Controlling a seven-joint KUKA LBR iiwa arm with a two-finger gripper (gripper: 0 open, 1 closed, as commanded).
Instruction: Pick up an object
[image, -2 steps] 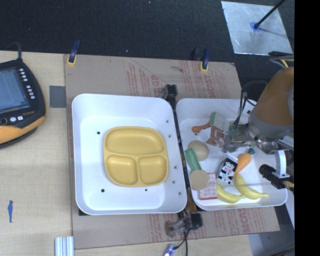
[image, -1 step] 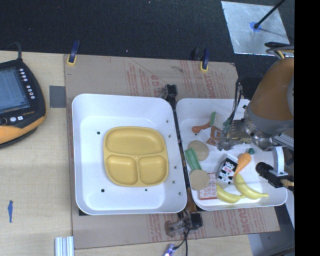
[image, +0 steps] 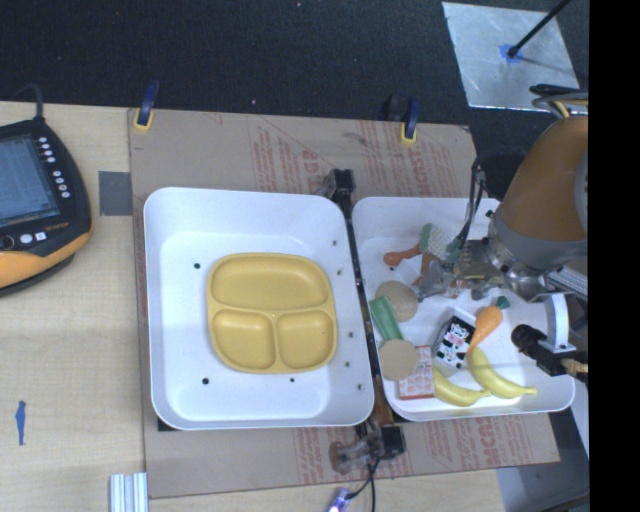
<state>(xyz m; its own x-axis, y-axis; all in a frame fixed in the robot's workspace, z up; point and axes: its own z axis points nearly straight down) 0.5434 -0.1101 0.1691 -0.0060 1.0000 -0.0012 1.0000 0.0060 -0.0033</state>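
Nearest the camera, at the bench's front edge, a cable connector (image: 365, 452) sits below the seam between the two bins. Left white bin (image: 170, 300) holds a yellow divided tray (image: 270, 310), flat and centred. Right white bin (image: 400, 215) holds the clutter: two yellow bananas (image: 485, 380) along the front wall, a toy carrot (image: 487, 322), a small black-and-white carton (image: 457, 342), a red-and-white packet (image: 420, 375), two beige round pieces (image: 396, 298), a green piece (image: 385, 318) and an orange-brown utensil (image: 402, 256). My claw (image: 447, 277) hangs low over the right bin's middle; how far it is spread I cannot tell. Closest to it lie the beige round piece on its left and the carrot toward the front-right.
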